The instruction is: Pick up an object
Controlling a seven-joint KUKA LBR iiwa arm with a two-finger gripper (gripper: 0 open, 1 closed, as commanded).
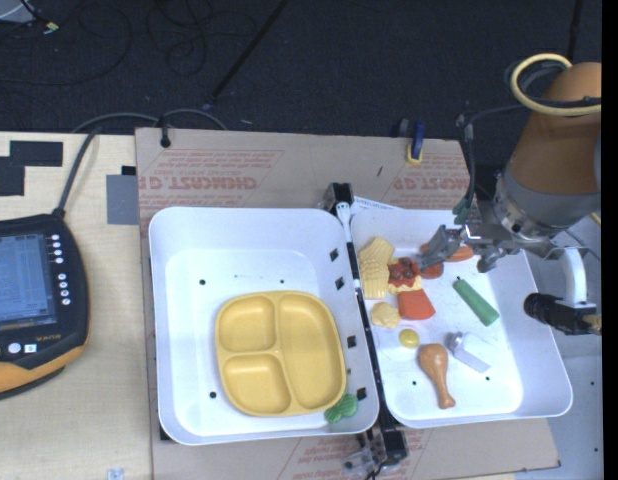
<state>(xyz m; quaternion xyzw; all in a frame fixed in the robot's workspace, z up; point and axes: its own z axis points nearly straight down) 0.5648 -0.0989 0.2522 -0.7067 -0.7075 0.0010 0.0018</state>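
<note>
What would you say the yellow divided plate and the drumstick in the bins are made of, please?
Yellow divided plate: probably moulded plastic, one even colour with a soft sheen and rounded compartment ridges. Drumstick: likely a plastic toy, smooth and uniformly orange-brown, though the view is too coarse to be sure.

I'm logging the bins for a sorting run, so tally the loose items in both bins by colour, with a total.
Yellow: 4, namely the divided plate, corn cob, pale lump, small round piece
Red or orange: 3, namely the red wedge, small red piece, orange piece
Green: 2, namely the green stick, leafy piece
Tan: 1, the drumstick
Grey: 1, the grey block
Total: 11
</note>
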